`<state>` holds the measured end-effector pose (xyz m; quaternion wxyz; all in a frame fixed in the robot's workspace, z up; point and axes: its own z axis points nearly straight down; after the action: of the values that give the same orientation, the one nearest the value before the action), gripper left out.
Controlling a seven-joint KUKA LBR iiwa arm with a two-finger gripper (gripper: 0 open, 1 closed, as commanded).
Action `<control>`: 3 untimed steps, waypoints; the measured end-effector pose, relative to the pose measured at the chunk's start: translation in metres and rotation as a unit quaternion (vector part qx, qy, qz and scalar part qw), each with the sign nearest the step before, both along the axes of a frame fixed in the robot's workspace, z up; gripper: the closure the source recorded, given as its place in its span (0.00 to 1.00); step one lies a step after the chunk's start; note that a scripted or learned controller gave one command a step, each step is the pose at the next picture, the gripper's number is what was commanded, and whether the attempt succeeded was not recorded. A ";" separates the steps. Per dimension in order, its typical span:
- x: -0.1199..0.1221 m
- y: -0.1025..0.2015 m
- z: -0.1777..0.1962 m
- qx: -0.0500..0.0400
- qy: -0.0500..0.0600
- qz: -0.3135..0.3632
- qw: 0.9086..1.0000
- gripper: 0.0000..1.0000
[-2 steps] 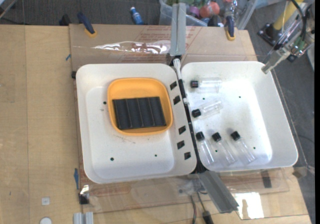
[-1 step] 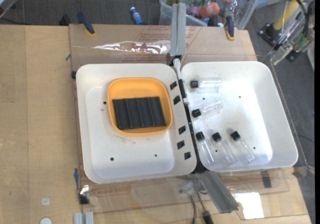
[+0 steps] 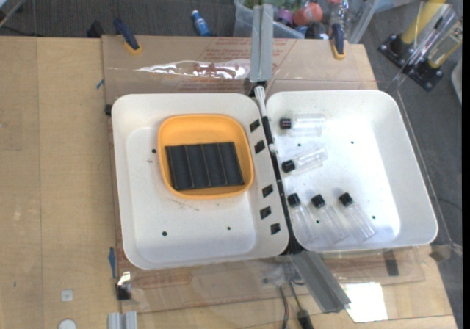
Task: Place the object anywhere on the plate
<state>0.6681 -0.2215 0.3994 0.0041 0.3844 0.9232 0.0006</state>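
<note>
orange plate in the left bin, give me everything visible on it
The orange plate is a shallow, rounded-square dish, seemingly plastic, lying flat in the left bin, toward its upper middle. A black ridged insert with about four parallel grooves covers most of its floor, leaving the rim exposed. Nothing else touches it.

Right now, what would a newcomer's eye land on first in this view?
The orange plate in the left bin stands out first, its bright rim framing a black ribbed block lying on it. Next come the clear vials with black caps scattered in the right bin, two near the top and three in a row lower down.
</note>
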 end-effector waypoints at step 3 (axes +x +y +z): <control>-0.004 -0.001 0.063 -0.004 -0.011 0.175 0.985 1.00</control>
<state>0.6643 -0.2221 0.4624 0.0161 0.2173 0.9760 0.0020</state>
